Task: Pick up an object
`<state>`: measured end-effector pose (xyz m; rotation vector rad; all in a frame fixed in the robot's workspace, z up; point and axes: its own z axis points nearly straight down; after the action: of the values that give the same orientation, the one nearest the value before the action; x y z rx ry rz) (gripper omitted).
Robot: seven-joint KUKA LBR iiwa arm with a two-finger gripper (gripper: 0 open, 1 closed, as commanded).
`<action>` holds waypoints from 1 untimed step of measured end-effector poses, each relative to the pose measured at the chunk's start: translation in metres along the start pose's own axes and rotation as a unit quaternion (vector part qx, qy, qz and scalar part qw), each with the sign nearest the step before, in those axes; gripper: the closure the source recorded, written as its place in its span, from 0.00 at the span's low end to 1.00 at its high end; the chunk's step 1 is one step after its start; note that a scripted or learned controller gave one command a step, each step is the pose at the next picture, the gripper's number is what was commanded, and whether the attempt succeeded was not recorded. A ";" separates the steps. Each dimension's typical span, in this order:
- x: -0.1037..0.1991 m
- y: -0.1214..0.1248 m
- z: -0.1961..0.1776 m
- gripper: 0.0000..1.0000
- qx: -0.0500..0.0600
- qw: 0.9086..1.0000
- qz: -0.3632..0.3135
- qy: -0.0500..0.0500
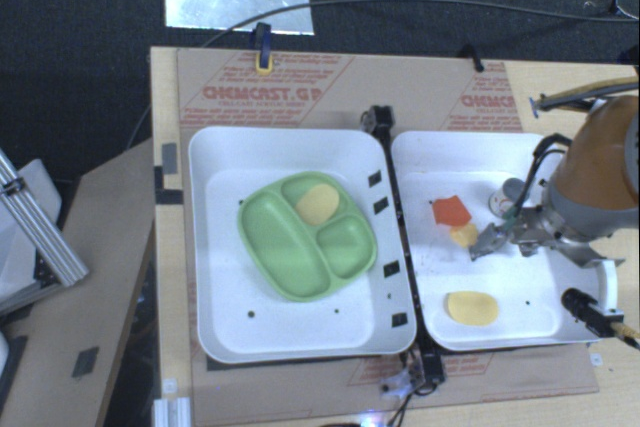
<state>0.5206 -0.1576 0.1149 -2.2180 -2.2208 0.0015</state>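
Observation:
The right bin (pixel 440 165) holds an orange-red block (pixel 451 211), a small yellow piece (pixel 463 235) just below it, and a flat yellow oval (pixel 471 308) near the front wall. My gripper (pixel 487 244) reaches in from the right and hangs low over the bin, its tip right beside the small yellow piece on that piece's right. I see nothing held in it. The grey and orange arm (pixel 600 175) covers the right part of this bin.
The left bin (pixel 230 165) carries a green divided plate (pixel 262 260) with a pale yellow round item (pixel 318 204) in its upper compartment. A black-clipped divider (pixel 392 215) runs between the two bins. Cardboard (pixel 300 85) lies under both.

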 end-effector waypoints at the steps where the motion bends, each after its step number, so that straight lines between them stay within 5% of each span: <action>1: -0.001 0.001 -0.013 1.00 -0.003 1.000 0.000 -0.001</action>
<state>0.5216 -0.1583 0.1283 -2.2221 -2.2249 -0.0012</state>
